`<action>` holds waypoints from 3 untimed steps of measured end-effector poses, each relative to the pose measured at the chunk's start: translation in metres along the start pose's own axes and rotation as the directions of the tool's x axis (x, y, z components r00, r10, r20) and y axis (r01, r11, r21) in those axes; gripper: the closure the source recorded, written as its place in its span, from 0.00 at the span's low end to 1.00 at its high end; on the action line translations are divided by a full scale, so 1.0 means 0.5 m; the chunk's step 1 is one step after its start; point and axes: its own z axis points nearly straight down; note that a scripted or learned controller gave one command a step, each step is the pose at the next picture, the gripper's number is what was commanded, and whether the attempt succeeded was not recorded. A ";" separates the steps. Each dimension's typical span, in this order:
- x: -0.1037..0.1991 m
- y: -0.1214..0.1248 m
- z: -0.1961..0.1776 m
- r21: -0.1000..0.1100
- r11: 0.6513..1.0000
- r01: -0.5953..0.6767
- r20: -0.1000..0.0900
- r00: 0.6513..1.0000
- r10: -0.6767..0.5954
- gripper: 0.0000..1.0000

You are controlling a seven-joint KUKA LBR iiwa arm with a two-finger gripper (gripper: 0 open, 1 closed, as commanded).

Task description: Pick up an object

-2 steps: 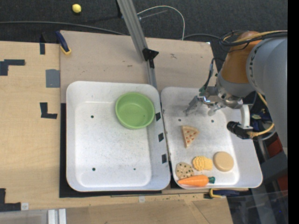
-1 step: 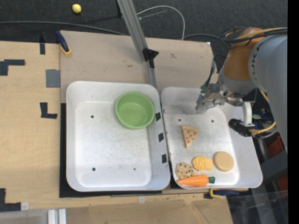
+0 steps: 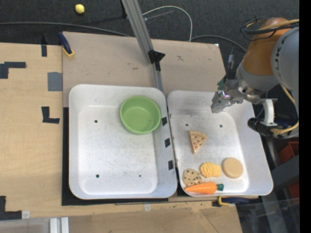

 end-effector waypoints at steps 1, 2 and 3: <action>-0.007 -0.016 -0.113 -0.001 1.000 0.000 0.001 1.000 0.000 1.00; -0.007 -0.014 -0.195 -0.001 1.000 0.000 0.000 1.000 0.000 1.00; 0.092 -0.007 -0.168 0.005 1.000 0.005 -0.001 1.000 -0.005 1.00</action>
